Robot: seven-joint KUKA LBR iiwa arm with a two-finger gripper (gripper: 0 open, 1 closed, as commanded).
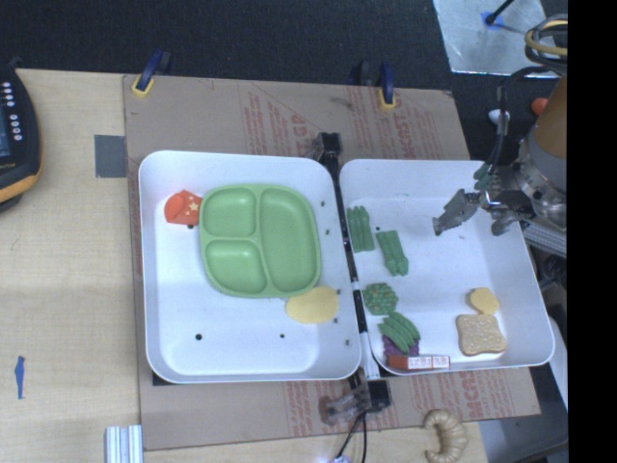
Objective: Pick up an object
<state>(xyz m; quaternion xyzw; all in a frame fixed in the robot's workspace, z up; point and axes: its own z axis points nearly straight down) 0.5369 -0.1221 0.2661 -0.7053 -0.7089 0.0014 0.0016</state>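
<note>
Starting at frame left, I see the left bin (159, 258) carrying a glossy green divided plate (260, 239), a red piece (181, 207) and a smooth yellow one (312, 306). In the right bin (434, 177), ribbed green bean pods (390, 252), a knobbly broccoli (379, 298) and a porous toast slice (480, 335) all lie loose. The gripper (469, 208) hovers upper right, fingers spread, empty (approach stage, I reckon). Next I'd need a descent centred on one item.

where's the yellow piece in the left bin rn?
The yellow piece lies in the left bin, toward its right wall, against the lower right corner of the green divided plate.
</note>
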